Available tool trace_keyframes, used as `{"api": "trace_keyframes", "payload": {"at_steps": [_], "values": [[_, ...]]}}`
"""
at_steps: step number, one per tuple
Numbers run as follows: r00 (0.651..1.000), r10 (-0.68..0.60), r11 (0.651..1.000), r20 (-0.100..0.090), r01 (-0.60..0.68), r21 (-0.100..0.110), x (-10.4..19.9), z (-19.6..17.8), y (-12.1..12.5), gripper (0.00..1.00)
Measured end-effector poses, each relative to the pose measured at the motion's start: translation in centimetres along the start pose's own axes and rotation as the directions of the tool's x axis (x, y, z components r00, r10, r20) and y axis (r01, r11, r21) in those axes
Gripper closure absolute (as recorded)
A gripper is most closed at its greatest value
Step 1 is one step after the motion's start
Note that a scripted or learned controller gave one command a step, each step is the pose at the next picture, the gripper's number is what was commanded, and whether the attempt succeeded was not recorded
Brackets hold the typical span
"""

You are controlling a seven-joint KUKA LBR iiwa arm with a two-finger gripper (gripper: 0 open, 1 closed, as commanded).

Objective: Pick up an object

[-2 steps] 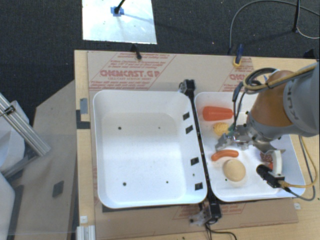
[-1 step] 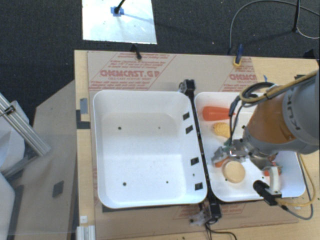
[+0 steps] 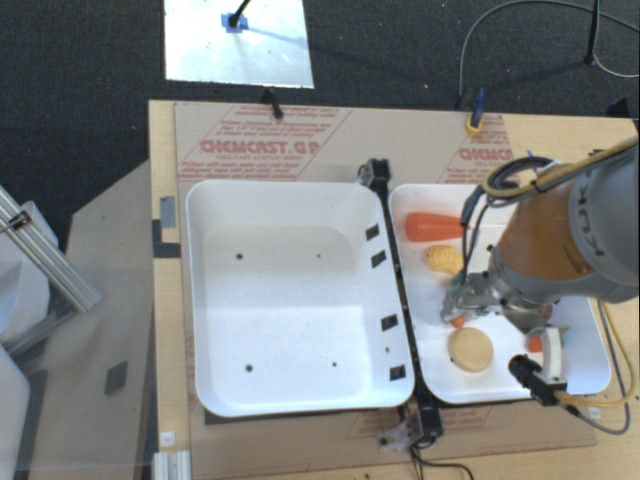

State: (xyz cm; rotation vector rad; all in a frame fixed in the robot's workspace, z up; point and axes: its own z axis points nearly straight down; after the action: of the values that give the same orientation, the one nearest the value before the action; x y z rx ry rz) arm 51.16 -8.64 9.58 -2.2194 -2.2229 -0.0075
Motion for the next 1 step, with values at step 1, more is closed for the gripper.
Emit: {"api": "trace_keyframes", "payload": {"at_steps": [1], "values": [[1.0,-0.01,1.0,0.001,0.01,-0.004,7.27,-9.32,-2.23,1.0]]}}
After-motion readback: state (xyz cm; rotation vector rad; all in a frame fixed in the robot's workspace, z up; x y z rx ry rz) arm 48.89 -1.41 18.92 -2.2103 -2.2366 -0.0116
